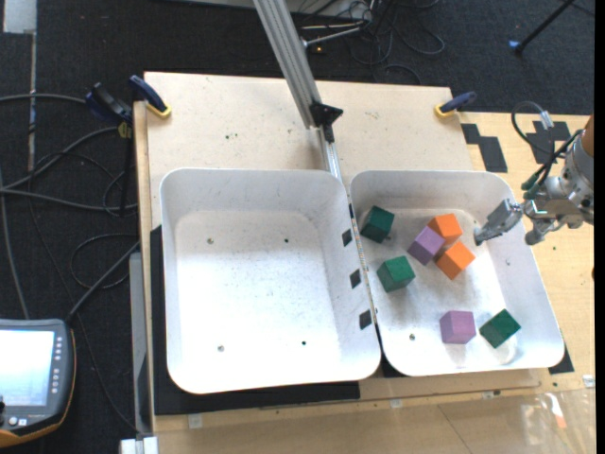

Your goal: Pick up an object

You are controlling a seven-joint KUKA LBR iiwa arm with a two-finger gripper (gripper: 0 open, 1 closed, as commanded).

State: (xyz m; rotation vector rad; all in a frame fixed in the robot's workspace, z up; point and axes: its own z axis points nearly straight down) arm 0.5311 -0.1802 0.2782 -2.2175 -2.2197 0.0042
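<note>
We take the task's thing to be any one of the blocks in the right bin [529, 253], and the closest candidates are the two orange blocks: one orange cube [446, 226] sits just beside the gripper [518, 221] on the side toward the bin's middle, and a second orange cube [457, 259] lies a little lower and nearer the front, touching or almost touching a purple cube [427, 244]. Beyond those, farther from the gripper, we see a green cube [378, 223] near the divider and another green cube [396, 272] below it; toward the bin's front edge lie a second purple cube [458, 326] and a dark green cube [499, 328], close together. The gripper hovers at the bin's right rim, with one finger slanting down toward the orange pair; its fingers look spread and nothing sits between them, so we judge it open and empty. The risk from here, as we read it, is the crowding: the orange and purple blocks sit so tight that a descending finger could land on top of a block rather than beside it, or nudge the cluster apart and close on air. The rim right under the wrist could also catch a finger if the descent starts too far out. As for writing, we can read none: the blocks are plain, and the pendant screen [28, 372] in the far corner is too small to make out.
</note>
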